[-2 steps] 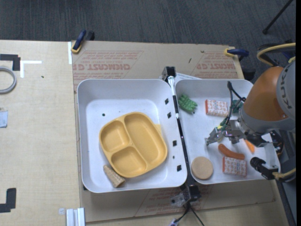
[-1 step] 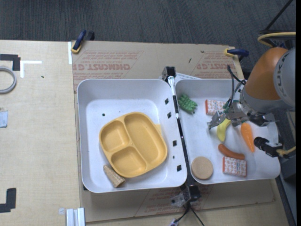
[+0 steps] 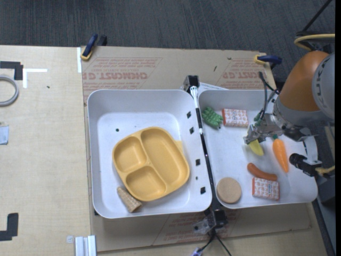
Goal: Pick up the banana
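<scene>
The banana (image 3: 257,148) is a small yellow piece lying in the right bin (image 3: 240,103), just left of the carrot. Only its lower end shows, since the gripper hides the rest. My gripper (image 3: 257,136) is down in the right bin directly over the banana's upper part, at or very near it. The grey arm with its orange band (image 3: 301,87) reaches in from the right.
An orange carrot (image 3: 281,154), a sausage (image 3: 261,170), a round cookie (image 3: 229,190), two red-and-white packets (image 3: 235,117) (image 3: 265,188) and a green item (image 3: 212,117) share the right bin. The left bin (image 3: 101,143) holds a yellow divided plate (image 3: 151,163) and a bread wedge (image 3: 129,200).
</scene>
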